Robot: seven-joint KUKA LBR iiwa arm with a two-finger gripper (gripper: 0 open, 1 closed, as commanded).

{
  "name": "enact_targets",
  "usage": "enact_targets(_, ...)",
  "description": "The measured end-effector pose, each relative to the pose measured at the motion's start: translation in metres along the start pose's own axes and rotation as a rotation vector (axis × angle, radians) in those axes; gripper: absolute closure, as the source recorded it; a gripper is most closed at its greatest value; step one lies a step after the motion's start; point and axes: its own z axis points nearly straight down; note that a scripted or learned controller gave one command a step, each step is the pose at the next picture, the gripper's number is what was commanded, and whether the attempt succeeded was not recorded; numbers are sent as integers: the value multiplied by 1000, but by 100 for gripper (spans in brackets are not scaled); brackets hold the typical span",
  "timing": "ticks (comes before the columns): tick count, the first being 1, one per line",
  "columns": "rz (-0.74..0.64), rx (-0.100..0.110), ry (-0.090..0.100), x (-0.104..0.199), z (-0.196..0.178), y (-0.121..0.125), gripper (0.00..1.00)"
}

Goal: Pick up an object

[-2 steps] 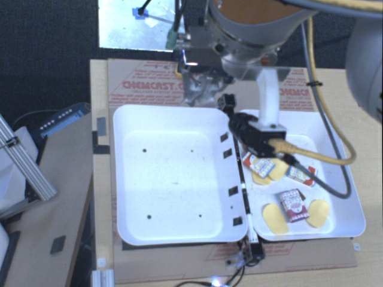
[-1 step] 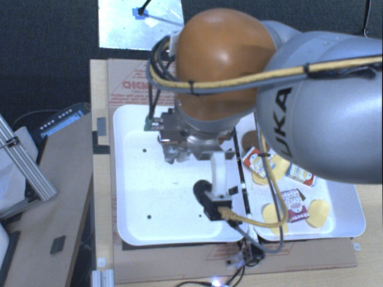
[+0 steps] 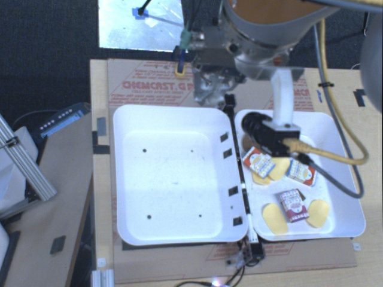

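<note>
Arm head hangs high over the far rim, about where the two bins meet. The jaws sit in the metal cluster under the wrist, above the seam. Whether they are spread or pressed together cannot be told from this view, and nothing can be seen between them. Candidates all lie in the right bin [image 3: 353, 220], toward the camera from the jaws and off to the view's right. A red-and-white packet [image 3: 258, 160] is closest to the jaws, resting partly on a yellow disc [image 3: 279, 170]. A second packet [image 3: 301, 172] lies just beyond that. A darker red packet [image 3: 292, 205] is farther still, flanked by two more yellow discs [image 3: 274, 219] [image 3: 318, 213] that touch or nearly touch it. The left bin [image 3: 173, 178] lies toward the camera and to the view's left of the jaws. Judgement: step in hand is approach and target selection, with no grasp begun. The next move calls for a traverse over the right bin, then a descent. The discs look thin and flat, likely hard to pinch. The packets stand a little proud, so they are the better bet. Crowding around the darker packet risks a glancing contact.
</note>
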Motion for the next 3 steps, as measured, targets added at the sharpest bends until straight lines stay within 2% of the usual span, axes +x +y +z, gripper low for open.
enact_targets(1, 1, 31, -14, 16, 142, -4, 100)
enact_targets(2, -1, 8, -3, 17, 34, -1, 100)
enact_targets(3, 2, 31, -15, 15, 172, -5, 100)
